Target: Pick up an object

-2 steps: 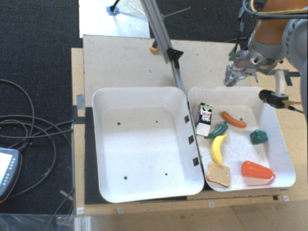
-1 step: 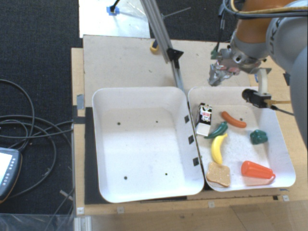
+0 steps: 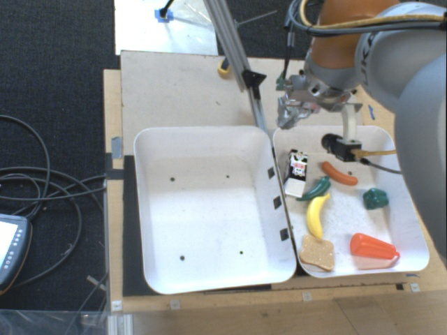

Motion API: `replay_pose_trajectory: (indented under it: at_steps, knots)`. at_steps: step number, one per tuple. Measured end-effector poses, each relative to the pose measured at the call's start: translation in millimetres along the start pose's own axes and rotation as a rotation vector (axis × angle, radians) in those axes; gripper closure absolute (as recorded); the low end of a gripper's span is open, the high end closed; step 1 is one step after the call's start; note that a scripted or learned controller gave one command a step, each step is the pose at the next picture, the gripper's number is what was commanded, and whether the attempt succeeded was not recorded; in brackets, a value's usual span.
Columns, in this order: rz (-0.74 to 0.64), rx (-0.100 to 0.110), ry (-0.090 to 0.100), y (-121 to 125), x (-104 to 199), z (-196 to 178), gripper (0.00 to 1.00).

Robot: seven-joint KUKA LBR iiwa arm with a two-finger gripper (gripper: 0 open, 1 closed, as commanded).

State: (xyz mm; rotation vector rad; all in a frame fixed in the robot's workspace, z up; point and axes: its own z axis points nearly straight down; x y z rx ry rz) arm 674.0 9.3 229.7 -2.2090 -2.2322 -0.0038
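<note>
Right bin (image 3: 412,257), lower right of frame: bread slice (image 3: 317,252) and orange carrot (image 3: 372,248) nearest, then banana (image 3: 317,215), green pepper (image 3: 316,188), broccoli (image 3: 375,198), sausage (image 3: 339,174), little carton (image 3: 297,170). Gripper (image 3: 288,114) hangs above the bin's far edge; can't tell whether its fingers are open.

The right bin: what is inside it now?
Right bin: small carton, sausage, green pepper, banana, bread slice, orange carrot, green piece. The arm covers its far corner.

Two shallow white plastic bins (image 3: 150,187) lie side by side; the right one holds a yellow toy banana (image 3: 317,213), reddish-orange sausage (image 3: 339,174), dark green pepper (image 3: 316,187), teal broccoli piece (image 3: 375,198), orange-red carrot (image 3: 373,248), tan bread slice (image 3: 318,253) and a black-and-white patterned carton (image 3: 297,170).
</note>
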Motion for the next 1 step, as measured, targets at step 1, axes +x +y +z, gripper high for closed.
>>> replay_pose_trajectory:
  at_steps: [1]
  knots:
    - [0.000,0.001,0.000,-4.6,56.6,8.9,1.00]
